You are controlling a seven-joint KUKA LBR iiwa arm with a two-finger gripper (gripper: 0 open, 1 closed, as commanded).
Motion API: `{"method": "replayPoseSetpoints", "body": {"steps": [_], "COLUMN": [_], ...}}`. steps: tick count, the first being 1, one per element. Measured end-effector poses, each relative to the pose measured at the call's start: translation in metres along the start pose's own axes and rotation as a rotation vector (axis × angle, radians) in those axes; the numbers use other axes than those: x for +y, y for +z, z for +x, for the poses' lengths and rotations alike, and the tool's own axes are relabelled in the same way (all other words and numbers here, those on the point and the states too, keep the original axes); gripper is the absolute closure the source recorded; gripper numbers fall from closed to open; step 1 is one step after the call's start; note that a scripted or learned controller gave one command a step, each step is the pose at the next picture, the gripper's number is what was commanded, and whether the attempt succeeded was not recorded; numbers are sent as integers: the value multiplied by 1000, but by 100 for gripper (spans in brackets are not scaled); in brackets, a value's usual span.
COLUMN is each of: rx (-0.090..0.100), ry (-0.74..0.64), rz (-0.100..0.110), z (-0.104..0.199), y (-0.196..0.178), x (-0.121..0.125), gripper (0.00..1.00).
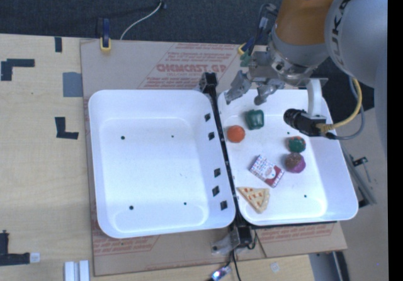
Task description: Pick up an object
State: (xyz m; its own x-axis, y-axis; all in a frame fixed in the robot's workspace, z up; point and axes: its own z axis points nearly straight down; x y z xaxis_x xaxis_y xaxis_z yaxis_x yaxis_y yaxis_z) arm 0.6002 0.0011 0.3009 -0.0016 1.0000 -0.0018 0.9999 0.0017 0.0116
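The gripper point(250, 92) hangs over the far end of the right bin point(330, 207), its two grey fingers point(236, 92) spread apart with nothing between them. The closest thing to them is a small dark green block point(255, 119), which lies on the bin floor just below the fingertips in the view and apart from them; whether the fingertips are at floor height or above it cannot be told from this slant. Just left of the green block, near the divider between the bins, sits an orange ball point(235, 134). Further toward the near end lie a red and white carton point(266, 170), tilted on its side, and a tan wedge with red spots that looks like a toy pizza slice point(254, 198). On the right side of the same bin are a small green and red rounded piece point(296, 144) and, touching it from below, a purple rounded piece point(295, 162); their exact kind is hard to make out. The arm point(321, 2) is cut off by the top and right edges, and a black cylinder point(301, 121) on its wrist covers part of the bin's far right corner. The left bin point(101, 109) shows a bare white floor with a few dark dots.
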Motion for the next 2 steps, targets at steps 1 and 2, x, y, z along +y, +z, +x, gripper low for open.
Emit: {"method": "replayPoseSetpoints", "body": {"steps": [1,2], "rx": [1,2], "ry": [0,-1], "rz": [18,18], "z": [14,37], "y": [41,53], "x": [-29,-67], "gripper": [100,100]}}
